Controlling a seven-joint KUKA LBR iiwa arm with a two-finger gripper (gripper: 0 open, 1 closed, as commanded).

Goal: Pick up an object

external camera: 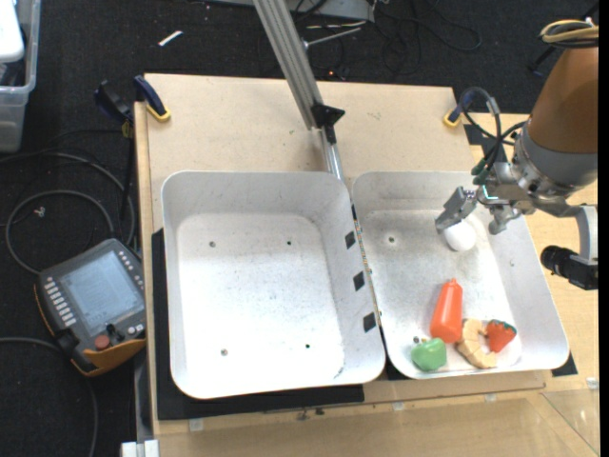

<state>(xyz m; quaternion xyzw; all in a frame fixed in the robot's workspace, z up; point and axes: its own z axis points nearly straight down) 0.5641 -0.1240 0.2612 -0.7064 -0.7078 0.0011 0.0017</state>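
From above, the gripper (476, 212) hangs over the right bin (400, 198), jaws spread and released, with a white ball (461, 237) just below them, ungrasped. The toys cluster at the bin's near corner, probably slid there. The orange carrot (446, 310) lies lengthwise, tip pointing away.

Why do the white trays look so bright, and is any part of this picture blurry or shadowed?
In the camera view, overhead light washes out the left bin and the right bin, though their speckled floors stay readable. The gripper and the white object by it look slightly soft. The toys in the right bin's near corner, such as the orange carrot, are fairly sharp and cast only faint shadows.
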